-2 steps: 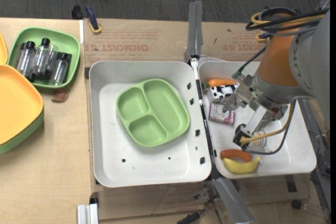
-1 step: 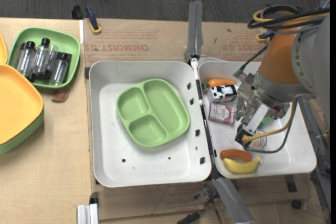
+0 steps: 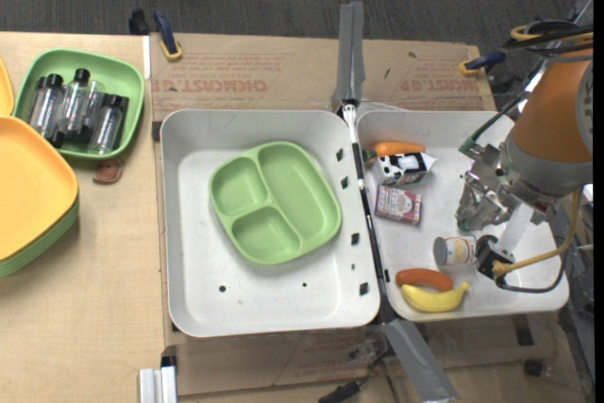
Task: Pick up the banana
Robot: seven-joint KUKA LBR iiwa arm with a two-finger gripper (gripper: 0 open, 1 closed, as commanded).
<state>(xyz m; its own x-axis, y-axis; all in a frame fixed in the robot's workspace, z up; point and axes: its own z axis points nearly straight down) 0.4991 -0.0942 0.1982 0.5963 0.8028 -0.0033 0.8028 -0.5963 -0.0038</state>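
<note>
The banana (image 3: 435, 298) is seen at the near edge of the right bin (image 3: 528, 297), lying flat with its curve opening away from the camera. An orange-red piece (image 3: 425, 278), perhaps a toy carrot or sausage, is pressed against its far side, so a grasp from that side would be crowded; the bin's near wall hems it in from the other.

Just beyond, a small jar (image 3: 456, 250) lies on its side, close to the tool (image 3: 479, 214). The tool is held low over the bin, above and beyond the banana rather than over it, so a move toward the near corner is judged to be needed. Whether it is released or clenched cannot be told, since the metal parts blur together.

Farther back, a pink packet (image 3: 398, 204), a black-and-white toy (image 3: 401, 167) and an orange piece (image 3: 397, 147) are grouped near the divider, well apart from the banana. In the left bin (image 3: 189, 297) a green divided plate (image 3: 275, 201) rests. On the surface (image 3: 75, 335) beyond, yellow plates (image 3: 33, 198) and a green tray (image 3: 127, 75) of bottles stand.
</note>
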